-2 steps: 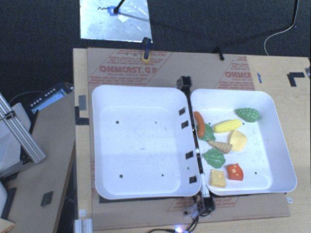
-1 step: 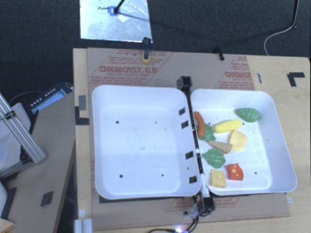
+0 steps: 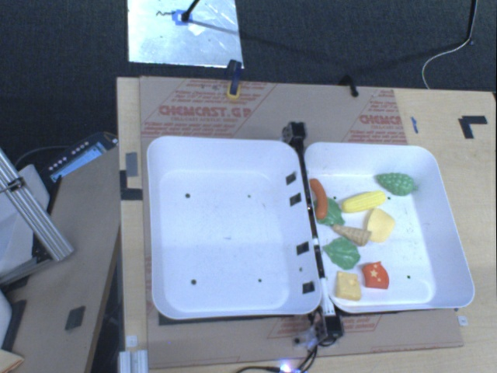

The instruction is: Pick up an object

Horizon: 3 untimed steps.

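Closest to where I stand, a yellow wedge point(image 3: 348, 285) and a red piece point(image 3: 375, 275) lie side by side in the right bin point(image 3: 449, 231), both well below the corn cob point(image 3: 363, 201) that sits near the middle of that bin. Left of the corn cob lies an orange carrot point(image 3: 318, 196), close to the bin's inner wall, with a small green leaf point(image 3: 332, 213) touching its lower end. Up and to the right of the corn cob rests a bumpy green vegetable point(image 3: 396, 183). Just below the corn cob, to its right, is a pale yellow block point(image 3: 380, 224), and a tan cone point(image 3: 352, 234) lies beside that block. A darker green leaf point(image 3: 342, 252) sits between the cone and the yellow wedge. Far left of the corn cob, the left bin point(image 3: 225, 231) adjoins the right one. Both bins rest on a brown cardboard sheet point(image 3: 202, 109). How far the pincer is open, or what it has hold of, I cannot tell.
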Motion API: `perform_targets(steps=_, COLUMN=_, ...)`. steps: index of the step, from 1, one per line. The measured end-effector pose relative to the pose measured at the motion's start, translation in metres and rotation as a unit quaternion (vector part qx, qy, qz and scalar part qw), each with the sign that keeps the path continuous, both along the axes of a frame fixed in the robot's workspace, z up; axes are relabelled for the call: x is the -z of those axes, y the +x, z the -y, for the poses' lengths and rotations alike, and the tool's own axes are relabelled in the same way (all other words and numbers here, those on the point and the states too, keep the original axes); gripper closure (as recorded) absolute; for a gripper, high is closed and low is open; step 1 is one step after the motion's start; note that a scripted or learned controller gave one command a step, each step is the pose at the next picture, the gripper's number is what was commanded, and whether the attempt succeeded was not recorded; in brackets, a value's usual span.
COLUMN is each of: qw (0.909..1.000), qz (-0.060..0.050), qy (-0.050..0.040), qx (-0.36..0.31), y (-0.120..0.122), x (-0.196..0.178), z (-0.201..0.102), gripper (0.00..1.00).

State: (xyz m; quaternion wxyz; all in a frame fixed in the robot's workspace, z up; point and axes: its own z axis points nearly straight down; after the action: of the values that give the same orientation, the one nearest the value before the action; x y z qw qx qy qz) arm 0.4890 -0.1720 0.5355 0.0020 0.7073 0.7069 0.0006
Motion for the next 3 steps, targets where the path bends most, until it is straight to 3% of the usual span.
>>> perform_targets(steps=2, qw=1.0000, qz=0.000, qy=0.0000, qx=0.000, y=-0.002, x=0.005, z=0.035, gripper=1.00)
perform_targets(steps=3, qw=1.0000, qz=0.000, qy=-0.0001, qx=-0.002, y=0.001, x=0.000, z=0.034, gripper=1.00)
